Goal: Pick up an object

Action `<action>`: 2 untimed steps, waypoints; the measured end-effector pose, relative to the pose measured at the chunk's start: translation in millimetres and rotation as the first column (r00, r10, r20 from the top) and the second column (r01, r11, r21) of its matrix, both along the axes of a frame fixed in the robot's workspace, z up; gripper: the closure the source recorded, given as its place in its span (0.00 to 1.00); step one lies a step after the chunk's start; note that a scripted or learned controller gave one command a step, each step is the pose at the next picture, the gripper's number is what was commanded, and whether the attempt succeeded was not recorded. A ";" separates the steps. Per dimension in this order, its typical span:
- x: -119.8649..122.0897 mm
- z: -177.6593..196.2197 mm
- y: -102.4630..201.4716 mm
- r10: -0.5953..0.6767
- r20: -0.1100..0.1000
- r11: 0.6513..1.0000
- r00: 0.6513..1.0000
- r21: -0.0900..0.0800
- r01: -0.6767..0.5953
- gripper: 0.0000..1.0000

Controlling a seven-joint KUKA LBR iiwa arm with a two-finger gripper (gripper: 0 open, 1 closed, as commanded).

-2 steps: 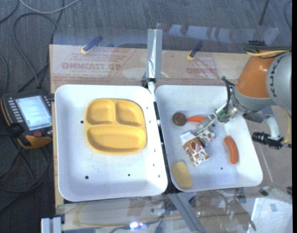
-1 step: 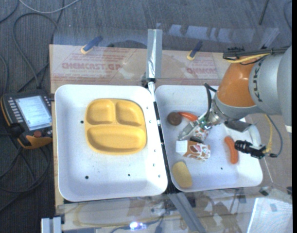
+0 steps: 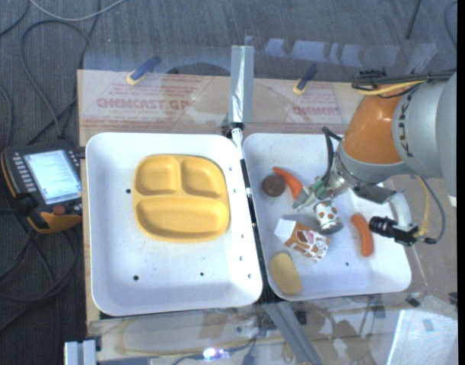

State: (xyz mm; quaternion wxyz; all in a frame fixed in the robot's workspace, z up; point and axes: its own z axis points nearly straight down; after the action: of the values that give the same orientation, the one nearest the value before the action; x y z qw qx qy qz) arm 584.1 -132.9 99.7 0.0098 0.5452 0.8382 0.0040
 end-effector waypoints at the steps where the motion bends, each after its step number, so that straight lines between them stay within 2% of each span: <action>1: -0.1 -0.1 0.0 0.000 0.000 1.000 1.000 0.000 0.000 0.00; 2: 36.6 -9.4 20.7 -0.093 -0.008 0.996 0.996 0.000 0.093 0.00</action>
State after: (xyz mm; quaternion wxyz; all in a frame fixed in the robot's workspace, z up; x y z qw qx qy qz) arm 620.7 -112.2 90.3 0.0066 0.5836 0.8120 0.0013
